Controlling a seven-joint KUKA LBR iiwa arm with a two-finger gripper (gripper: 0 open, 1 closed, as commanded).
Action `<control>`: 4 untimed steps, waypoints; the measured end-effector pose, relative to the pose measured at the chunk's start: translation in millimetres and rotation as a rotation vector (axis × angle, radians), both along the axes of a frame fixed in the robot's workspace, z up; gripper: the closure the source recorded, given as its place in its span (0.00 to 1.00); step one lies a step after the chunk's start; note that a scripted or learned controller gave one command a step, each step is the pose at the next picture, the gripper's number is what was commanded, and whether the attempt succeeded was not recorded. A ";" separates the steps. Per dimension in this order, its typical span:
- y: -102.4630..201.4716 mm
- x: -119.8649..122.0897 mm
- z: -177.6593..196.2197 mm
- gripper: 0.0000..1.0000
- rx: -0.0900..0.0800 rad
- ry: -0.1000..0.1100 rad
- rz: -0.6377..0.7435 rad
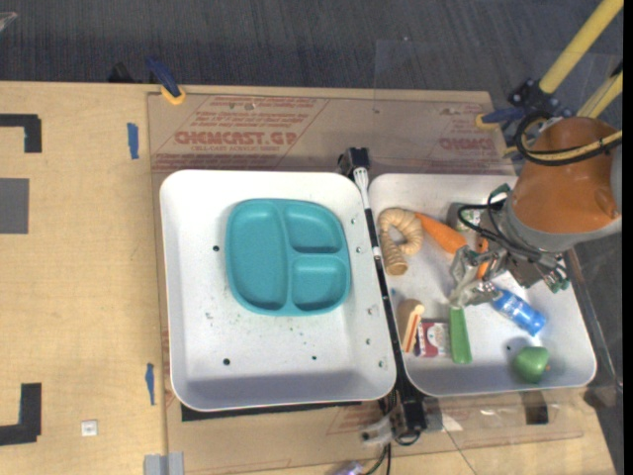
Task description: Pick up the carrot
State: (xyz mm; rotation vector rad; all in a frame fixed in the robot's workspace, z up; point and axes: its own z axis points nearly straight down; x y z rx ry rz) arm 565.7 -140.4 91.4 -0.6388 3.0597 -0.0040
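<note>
The hand [473, 277] hangs low over the right bin [584, 339], its metal fingers pointing down just above the top of a green stick-shaped thing [460, 332]; whether they are spread or pressed together I cannot tell. The carrot [442, 233] lies just up and to the left of the hand, in the bin's upper part, its thick end touching a tan ridged pastry [397, 237]. A blue wrapped item [518, 310] sits just right of the hand, and a green round fruit [531, 363] rests near the bin's lower right corner. A small red-and-white packet [423, 336] lies left of the green stick. The left bin [193, 344] on the desk holds a teal divided plate [259, 275].
</note>
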 end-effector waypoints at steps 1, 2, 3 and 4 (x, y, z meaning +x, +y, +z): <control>83.2 4.2 101.3 1.00 -0.001 0.001 0.298; 81.9 3.1 99.4 0.00 -0.001 0.005 0.296; 26.9 26.8 6.6 0.00 0.001 0.006 -0.014; 28.4 29.1 17.5 1.00 0.003 -0.001 -0.014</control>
